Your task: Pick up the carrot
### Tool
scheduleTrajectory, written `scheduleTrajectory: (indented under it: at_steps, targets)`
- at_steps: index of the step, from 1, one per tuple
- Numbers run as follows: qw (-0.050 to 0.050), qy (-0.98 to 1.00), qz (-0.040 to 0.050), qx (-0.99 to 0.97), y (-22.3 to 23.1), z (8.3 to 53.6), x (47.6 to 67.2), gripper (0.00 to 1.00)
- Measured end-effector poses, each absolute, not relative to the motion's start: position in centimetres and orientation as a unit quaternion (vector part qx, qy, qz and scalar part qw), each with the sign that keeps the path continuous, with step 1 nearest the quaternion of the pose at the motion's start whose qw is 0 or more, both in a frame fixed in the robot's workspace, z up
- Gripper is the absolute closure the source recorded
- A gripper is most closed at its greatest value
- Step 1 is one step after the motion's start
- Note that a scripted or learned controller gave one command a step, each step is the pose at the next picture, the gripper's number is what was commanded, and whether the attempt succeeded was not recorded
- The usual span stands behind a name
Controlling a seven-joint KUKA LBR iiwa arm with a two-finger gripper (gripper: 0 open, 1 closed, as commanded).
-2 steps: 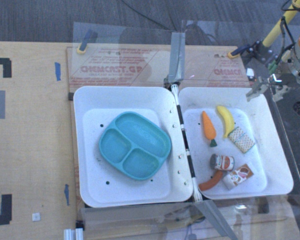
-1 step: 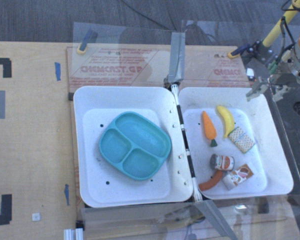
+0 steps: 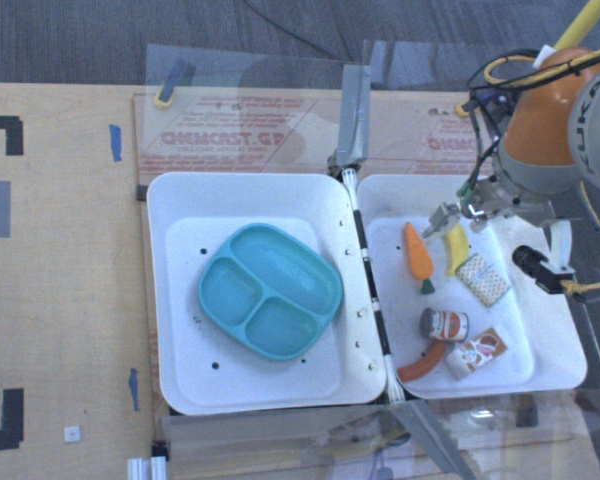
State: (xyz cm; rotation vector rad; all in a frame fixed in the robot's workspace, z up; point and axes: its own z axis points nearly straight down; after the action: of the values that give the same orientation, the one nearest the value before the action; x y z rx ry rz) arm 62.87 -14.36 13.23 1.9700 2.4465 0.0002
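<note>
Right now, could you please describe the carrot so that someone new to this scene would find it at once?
Look in the right-hand white bin, toward its upper left corner beside the divider. The carrot lies there, pointing down toward a small green tip. It is the bright orange tapered piece, unlike the yellow banana just to its right.
</note>
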Motion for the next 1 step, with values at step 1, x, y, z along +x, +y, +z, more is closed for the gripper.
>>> scheduleTrajectory:
  at_steps: [1]
  targets:
    - [0.003,0.836,0.0014,0.548,-10.69,8.83,62.48,0.00]
